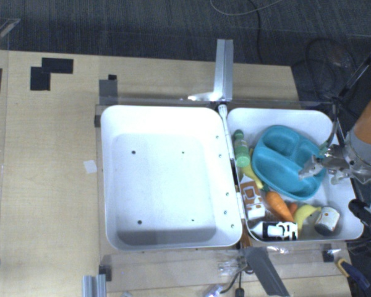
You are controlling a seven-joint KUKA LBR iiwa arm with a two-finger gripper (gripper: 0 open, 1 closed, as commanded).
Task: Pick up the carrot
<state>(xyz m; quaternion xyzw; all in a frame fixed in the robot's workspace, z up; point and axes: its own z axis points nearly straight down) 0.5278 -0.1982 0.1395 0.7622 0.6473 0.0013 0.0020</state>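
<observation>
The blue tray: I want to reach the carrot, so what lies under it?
The blue tray rests tilted on the pile; the carrot's upper end runs under its lower rim. Whatever else lies beneath is covered.

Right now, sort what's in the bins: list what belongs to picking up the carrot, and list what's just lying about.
Belongs to the job:
carrot, right bin, below the blue dish
gripper, over the blue dish's right edge

Just lying about:
blue dish
green bottle
yellow fruit
black-and-white bottle
grey round object
left bin
</observation>
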